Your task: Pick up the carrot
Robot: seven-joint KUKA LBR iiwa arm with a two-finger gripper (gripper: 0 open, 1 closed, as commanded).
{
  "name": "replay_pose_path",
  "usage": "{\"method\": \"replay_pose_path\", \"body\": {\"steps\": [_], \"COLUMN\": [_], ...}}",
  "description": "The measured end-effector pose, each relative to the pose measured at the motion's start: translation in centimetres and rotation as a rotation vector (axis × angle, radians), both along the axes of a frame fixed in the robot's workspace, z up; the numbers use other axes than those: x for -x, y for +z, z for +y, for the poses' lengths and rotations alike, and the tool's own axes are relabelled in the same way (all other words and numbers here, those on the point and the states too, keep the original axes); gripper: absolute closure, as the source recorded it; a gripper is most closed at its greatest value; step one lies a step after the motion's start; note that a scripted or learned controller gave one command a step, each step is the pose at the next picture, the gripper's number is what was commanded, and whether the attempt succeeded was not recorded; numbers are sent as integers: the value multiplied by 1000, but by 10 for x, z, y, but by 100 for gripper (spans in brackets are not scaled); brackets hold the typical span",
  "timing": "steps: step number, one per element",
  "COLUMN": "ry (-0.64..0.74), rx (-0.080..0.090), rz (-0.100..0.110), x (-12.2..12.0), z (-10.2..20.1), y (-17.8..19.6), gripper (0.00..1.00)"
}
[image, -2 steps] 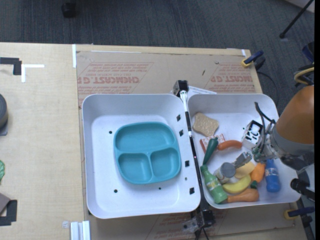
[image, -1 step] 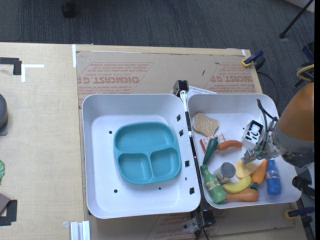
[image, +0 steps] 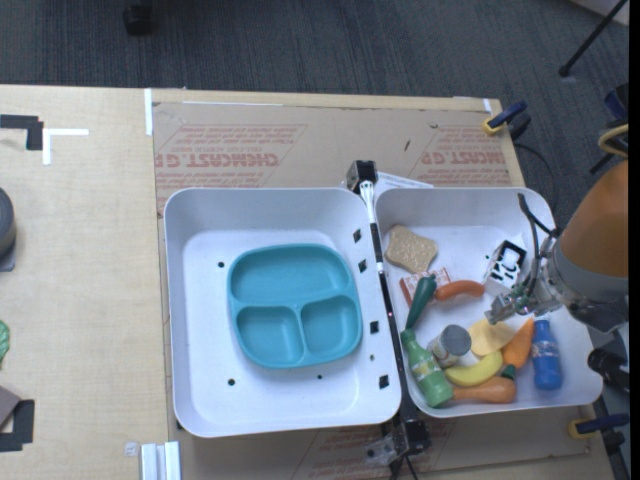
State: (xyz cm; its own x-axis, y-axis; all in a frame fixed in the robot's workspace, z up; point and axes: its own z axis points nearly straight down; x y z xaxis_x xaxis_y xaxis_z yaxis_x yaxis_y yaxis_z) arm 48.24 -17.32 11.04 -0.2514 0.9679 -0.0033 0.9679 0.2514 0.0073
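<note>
Readable text: red print on cardboard sheet (image: 300, 153) under the bins, two upside-down marks, each looks like "CHEMCAST GP", one far left of the fingers (image: 510, 303), one up beyond them. Black-white tag (image: 506, 262) just above the fingers: pattern only, unreadable. Bottle labels too small.

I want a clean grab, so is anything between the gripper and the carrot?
Nothing visible. The gripper hangs just above the carrot, which lies on top of the pile, flanked by the blue bottle and banana.
</note>
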Motion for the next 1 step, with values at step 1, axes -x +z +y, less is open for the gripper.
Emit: {"method": "replay_pose_path", "body": {"steps": [1], "ry": [1], "rx": [0], "rz": [0], "x": [0], "z": [0], "y": [0], "gripper": [0]}}
